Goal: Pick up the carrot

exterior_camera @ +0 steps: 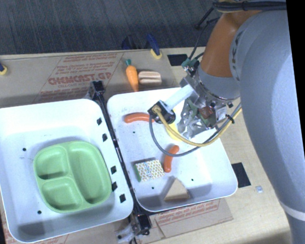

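The small orange toy carrot with a green top (pixel 131 76) lies outside both bins, on the cardboard sheet (pixel 75 73) that covers the table, just past the far rim of the right-hand white bin (pixel 222 184). It points roughly along the view's vertical, green end away from the bin, and a little tan and pink block (pixel 150 78) sits just beside it on its right.

The end effector (pixel 196 120) hangs over the right bin's inner part, well apart from the carrot and on the near side of the bin rim from it. Cables and bracketry crowd the wrist, so how wide it stands cannot be told from here, and nothing is seen held in it.

My reading is that the task is at the approach step, with no grasp begun. The next move calls for lifting clear of the bin wall, travelling over the far rim to above the carrot, turning to close across its narrow width, then descending without nudging the neighbouring block.

Inside the right bin lie an orange-red sausage shape (pixel 136 117), a second smaller orange piece (pixel 169 157), a speckled green-white square (pixel 149 169) and a tan wedge (pixel 176 192); any orange one could be mistaken for the target.
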You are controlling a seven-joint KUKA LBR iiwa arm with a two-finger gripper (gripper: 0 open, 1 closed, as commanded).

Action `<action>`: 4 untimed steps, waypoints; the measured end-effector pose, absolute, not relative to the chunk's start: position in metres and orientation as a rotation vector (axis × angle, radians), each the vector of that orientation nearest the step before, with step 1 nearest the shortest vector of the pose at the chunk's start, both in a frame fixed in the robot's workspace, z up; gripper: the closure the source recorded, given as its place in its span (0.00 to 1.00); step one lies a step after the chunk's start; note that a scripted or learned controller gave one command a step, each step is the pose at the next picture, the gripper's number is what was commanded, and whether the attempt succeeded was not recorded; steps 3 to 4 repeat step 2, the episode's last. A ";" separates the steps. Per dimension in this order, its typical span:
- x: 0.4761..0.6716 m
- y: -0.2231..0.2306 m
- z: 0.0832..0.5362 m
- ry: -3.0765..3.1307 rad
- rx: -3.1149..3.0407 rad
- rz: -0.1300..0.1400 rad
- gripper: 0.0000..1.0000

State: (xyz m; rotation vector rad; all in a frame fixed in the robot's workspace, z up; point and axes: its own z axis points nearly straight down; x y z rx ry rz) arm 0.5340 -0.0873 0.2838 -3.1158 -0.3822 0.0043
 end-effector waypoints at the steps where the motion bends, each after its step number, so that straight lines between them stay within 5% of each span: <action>1: 0.532 -0.014 0.233 -0.398 -3.113 0.009 1.00; 2: 0.558 0.055 0.409 -0.387 -3.117 0.001 1.00; 4: 0.558 0.055 0.409 -0.387 -3.117 0.001 1.00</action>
